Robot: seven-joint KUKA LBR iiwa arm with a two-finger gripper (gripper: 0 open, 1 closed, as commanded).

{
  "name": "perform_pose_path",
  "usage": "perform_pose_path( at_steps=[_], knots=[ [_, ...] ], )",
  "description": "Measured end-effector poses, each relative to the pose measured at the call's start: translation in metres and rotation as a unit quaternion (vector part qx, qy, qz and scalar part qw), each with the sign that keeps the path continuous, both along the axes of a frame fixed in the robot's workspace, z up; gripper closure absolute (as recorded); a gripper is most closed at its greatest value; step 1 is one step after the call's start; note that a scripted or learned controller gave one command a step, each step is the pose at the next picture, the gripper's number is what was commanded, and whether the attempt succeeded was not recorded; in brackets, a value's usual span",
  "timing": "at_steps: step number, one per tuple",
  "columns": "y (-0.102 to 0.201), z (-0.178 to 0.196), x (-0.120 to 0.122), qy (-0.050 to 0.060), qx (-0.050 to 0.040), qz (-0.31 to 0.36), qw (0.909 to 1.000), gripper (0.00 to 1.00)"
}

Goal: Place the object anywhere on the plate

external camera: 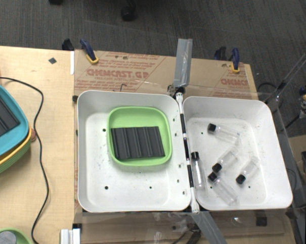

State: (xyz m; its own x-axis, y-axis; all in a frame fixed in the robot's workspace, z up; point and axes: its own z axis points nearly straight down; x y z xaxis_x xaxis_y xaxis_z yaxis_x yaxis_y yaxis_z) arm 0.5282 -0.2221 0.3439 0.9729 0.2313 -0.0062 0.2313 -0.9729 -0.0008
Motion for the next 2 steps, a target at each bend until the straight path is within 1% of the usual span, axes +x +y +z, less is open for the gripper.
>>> perform_pose_path(
  at_steps=[1, 2],
  knots=[
    [0.0, -0.023, 0.018, 0.0, 0.0004, -0.014, 0.9999, 0.0],
    [0.0, -0.071, 0.023, 0.0, 0.0005, -0.016, 0.9999, 0.0]
  ],
)
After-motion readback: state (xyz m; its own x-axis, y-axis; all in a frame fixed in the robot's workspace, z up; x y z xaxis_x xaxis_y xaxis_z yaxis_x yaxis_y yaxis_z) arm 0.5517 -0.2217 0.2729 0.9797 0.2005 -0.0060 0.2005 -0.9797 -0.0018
